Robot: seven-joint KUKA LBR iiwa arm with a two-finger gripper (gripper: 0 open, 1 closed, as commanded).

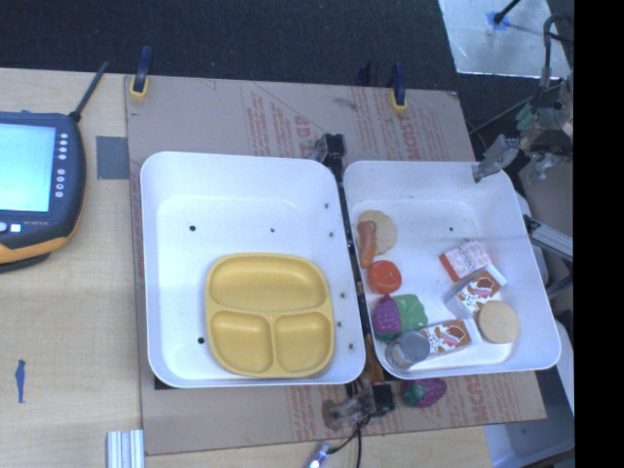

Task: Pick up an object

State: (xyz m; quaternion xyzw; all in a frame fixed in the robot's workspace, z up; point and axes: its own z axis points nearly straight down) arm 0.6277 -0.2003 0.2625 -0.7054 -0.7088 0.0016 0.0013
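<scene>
So the left bin [166,261] has a yellow divided tray [270,314] sitting toward its 5 o'clock corner. All the toy food is in the right bin [448,188]: a carrot [367,243] on a round cracker [383,228] at 9 o'clock, a tomato [384,277], purple grapes [386,317], small snack boxes [466,259] and a cookie [497,322] toward 4 o'clock. Gripper state, can't tell.
</scene>
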